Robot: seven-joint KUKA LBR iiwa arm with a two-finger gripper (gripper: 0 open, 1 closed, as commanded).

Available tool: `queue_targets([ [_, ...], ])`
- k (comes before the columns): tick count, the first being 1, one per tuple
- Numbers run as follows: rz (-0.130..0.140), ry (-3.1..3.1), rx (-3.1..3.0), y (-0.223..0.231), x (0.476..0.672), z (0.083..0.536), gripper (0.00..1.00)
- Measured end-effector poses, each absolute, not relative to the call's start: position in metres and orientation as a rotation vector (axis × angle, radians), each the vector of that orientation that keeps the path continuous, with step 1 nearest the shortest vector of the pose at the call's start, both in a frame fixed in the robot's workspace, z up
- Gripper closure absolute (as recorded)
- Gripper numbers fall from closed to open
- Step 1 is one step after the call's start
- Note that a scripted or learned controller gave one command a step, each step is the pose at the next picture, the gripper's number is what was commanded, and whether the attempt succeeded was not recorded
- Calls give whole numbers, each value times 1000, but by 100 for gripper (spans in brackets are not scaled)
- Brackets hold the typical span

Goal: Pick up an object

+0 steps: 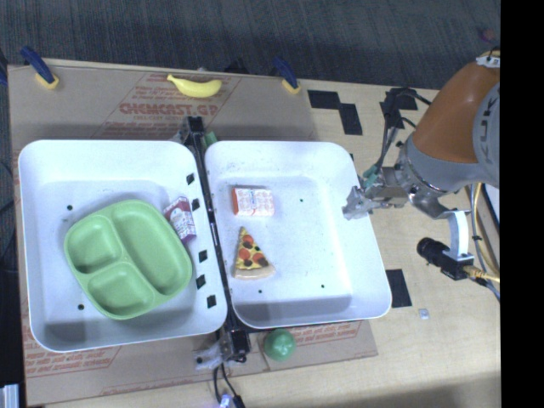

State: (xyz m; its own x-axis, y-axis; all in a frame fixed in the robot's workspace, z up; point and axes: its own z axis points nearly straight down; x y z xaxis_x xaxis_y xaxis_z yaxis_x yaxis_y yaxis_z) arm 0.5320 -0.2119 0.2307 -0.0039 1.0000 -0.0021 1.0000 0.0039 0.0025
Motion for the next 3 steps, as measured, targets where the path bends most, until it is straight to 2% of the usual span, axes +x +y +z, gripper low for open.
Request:
queue_targets([
  [1, 0, 2227, 2217, -211, 519, 238, 100],
  [2, -3, 2229, 2216, -211, 480, 225, 100],
  [3, -3, 2230, 2214, -211, 477, 218, 100],
])
